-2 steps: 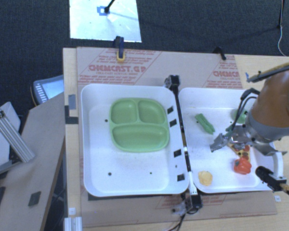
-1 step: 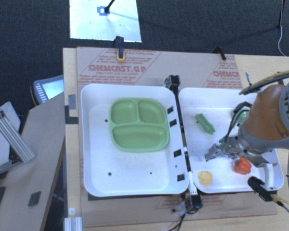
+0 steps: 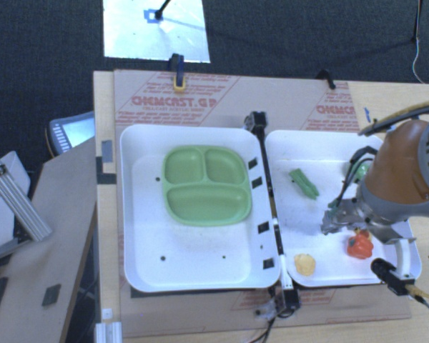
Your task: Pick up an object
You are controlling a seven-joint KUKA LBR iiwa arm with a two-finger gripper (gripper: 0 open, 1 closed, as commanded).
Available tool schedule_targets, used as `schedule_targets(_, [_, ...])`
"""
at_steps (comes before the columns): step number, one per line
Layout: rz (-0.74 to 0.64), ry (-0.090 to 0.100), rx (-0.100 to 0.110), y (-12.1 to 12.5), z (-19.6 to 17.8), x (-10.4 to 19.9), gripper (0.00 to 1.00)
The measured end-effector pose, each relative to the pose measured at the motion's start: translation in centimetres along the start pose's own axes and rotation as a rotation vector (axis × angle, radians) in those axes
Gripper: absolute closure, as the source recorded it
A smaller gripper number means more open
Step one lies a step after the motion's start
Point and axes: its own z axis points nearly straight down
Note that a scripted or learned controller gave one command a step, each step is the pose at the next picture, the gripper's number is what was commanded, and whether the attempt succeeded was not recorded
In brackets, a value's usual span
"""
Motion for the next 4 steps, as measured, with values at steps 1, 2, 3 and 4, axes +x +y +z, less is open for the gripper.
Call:
schedule_targets(1, [-0.003,-0.001,-0.006,0.7,-6.2,0.5,1.00])
schedule_targets(2, [-0.003,-0.001,-0.005,0.9,-10.5,0.5,1.00])
schedule_targets(3, [-0.008,0.002,-0.001,1.4,-11.7,5.9,1.00])
schedule_targets(4, [-0.008,0.002,0.002,1.9,-10.8,10.7,1.00])
